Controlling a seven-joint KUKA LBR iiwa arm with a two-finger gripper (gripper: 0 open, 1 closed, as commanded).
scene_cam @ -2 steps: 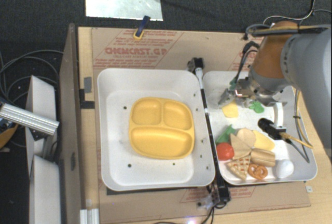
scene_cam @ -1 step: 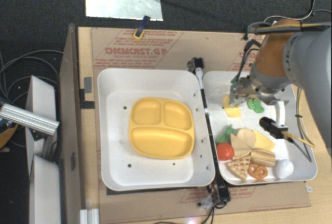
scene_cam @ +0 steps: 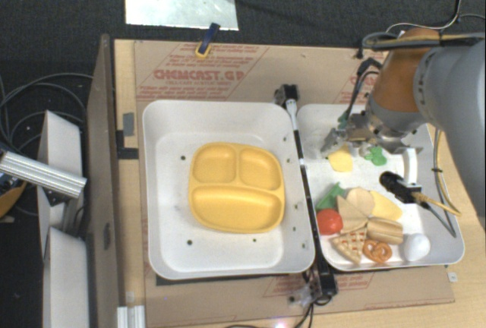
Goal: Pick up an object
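Seemingly nothing lifted yet — no object visible between the fingers of the gripper [scene_cam: 351, 138], so the pick-up remains ahead by the look of it. Cannot tell whether those fingers are apart or together; too blurred and too small. Hangs low over the far end of the right bin [scene_cam: 315, 115], just beyond the small yellow piece [scene_cam: 342, 161], with a green piece [scene_cam: 374, 156] just beside that yellow piece on the arm's side. Reaches in from the right — orange band [scene_cam: 395, 83] and grey arm [scene_cam: 454, 87] above the bin's far corner, wrist bent downward toward the contents. Nearer in the same bin: red tomato [scene_cam: 329, 222], pretzel [scene_cam: 377, 250], white egg [scene_cam: 415, 246], all resting. Beside the right bin, the left bin [scene_cam: 163, 167] with a yellow divided tray [scene_cam: 236, 187].
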